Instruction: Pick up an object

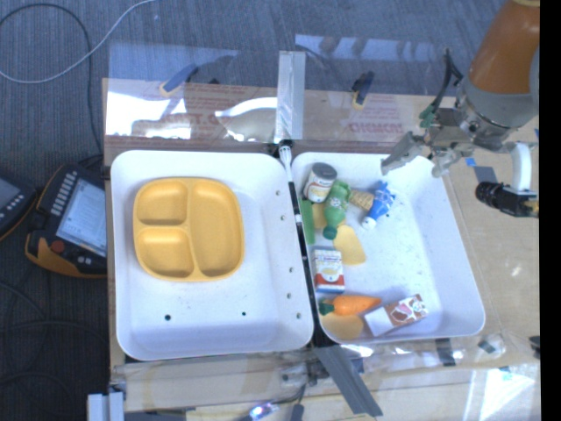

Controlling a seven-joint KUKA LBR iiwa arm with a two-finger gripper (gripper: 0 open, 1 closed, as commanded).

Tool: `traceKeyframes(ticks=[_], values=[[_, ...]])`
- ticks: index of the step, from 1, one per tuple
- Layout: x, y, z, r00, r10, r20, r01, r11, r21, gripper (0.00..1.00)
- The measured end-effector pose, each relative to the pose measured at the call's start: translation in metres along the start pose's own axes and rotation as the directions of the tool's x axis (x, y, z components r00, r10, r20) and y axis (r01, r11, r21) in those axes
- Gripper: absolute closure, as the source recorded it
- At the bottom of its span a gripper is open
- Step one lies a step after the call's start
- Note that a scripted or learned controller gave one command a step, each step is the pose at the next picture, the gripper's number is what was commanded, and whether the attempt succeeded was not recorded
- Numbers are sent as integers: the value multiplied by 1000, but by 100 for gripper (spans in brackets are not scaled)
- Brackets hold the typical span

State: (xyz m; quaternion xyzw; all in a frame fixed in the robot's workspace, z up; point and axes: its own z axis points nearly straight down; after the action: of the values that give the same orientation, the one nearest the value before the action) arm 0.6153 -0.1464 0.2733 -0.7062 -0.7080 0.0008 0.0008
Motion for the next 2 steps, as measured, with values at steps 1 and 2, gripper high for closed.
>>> traceKeyframes(ticks=[1, 2], values=[[11, 32, 87, 988, -156, 1, 156, 988, 1, 0], [-14, 56, 184, 989, -145, 7, 146, 989, -9, 0]])
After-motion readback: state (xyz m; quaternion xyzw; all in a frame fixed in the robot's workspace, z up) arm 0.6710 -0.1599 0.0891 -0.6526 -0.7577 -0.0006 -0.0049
